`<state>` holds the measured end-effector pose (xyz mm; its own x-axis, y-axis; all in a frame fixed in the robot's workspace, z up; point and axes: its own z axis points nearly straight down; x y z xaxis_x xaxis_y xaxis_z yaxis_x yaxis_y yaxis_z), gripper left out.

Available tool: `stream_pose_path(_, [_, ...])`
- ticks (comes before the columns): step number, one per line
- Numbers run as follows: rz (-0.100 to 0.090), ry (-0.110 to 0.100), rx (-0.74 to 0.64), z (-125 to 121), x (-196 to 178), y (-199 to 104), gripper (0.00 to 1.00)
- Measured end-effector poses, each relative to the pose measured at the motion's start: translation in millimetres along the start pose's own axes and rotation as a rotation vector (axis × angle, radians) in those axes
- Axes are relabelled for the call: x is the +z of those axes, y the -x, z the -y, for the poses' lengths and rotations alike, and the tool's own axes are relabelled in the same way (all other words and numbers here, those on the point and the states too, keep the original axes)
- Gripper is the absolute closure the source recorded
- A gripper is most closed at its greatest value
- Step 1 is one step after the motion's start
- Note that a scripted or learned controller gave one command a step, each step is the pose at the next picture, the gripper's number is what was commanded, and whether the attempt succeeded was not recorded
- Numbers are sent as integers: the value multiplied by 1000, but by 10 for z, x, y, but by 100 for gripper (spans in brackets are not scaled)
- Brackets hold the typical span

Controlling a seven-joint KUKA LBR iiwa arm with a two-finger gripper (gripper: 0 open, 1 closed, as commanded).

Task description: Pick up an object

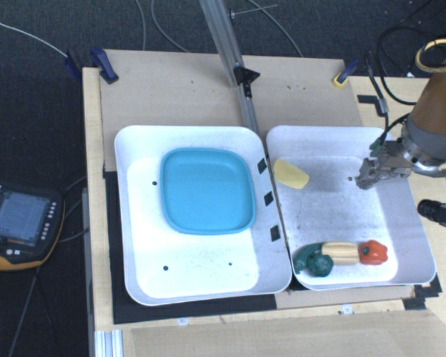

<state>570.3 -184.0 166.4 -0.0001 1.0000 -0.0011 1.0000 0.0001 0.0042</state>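
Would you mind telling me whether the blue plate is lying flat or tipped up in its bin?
Flat. The blue plate lies face up on the floor of the left bin, its whole rim visible and even, with nothing on it.
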Motion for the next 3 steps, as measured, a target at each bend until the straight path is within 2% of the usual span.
stream_pose_path(1, [0,0,0,-10,-371,1,100])
stream_pose_path(2, [-2,-3,-4,-9,-358,-454,100])
stream_pose_path(3, [-2,-3,-5,23,-388,-1050,100])
